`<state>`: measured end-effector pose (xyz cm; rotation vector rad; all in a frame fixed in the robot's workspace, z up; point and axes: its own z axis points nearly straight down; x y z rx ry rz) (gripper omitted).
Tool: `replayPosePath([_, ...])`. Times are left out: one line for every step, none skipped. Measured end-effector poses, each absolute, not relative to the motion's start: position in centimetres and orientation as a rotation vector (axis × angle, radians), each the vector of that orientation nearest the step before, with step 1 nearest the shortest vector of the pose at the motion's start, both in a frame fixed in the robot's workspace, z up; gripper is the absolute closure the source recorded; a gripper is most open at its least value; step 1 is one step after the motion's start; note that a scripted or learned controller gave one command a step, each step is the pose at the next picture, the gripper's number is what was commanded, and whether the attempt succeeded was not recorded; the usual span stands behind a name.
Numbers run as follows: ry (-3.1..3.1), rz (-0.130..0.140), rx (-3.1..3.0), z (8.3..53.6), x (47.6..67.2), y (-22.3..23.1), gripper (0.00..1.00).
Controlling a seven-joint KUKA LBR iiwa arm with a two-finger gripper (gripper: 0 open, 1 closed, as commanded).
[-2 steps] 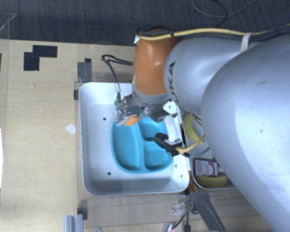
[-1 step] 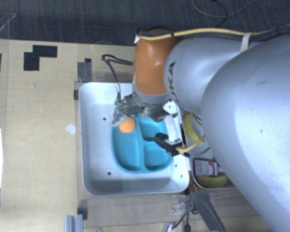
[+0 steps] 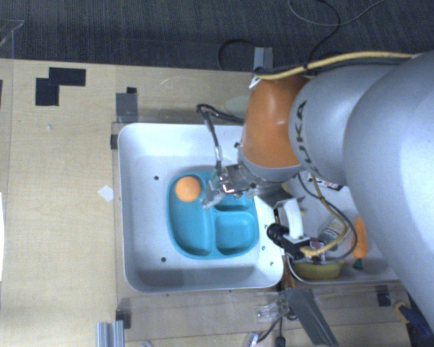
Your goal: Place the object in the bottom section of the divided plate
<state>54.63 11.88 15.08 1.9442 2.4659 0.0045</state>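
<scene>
White bin (image 3: 141, 215), arm's hand (image 3: 218, 190) low over blue divided plate (image 3: 210, 226).

Divided plate (image 3: 213, 226): smooth blue plastic, slight sheen. Around it, white bin (image 3: 141, 215): matt plastic. Bench (image 3: 50, 215): pale wood. Arm (image 3: 376, 136): glossy grey, with satin orange band (image 3: 271, 121).

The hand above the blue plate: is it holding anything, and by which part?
It cannot be told. The hand is over the blue plate; the orange ball lies beside it.

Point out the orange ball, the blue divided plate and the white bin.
orange ball (image 3: 187, 189), camera view, its top.
blue divided plate (image 3: 235, 231), camera view, floor of one section.
white bin (image 3: 143, 215), camera view, bare floor.
</scene>
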Motion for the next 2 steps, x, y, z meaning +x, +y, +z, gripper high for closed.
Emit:
replayPosePath([2.681,0.005,1.625,18.6,56.4,-5.4,0.00])
replayPosePath([2.687,0.007,1.612,28.0,62.8,-3.6,0.00])
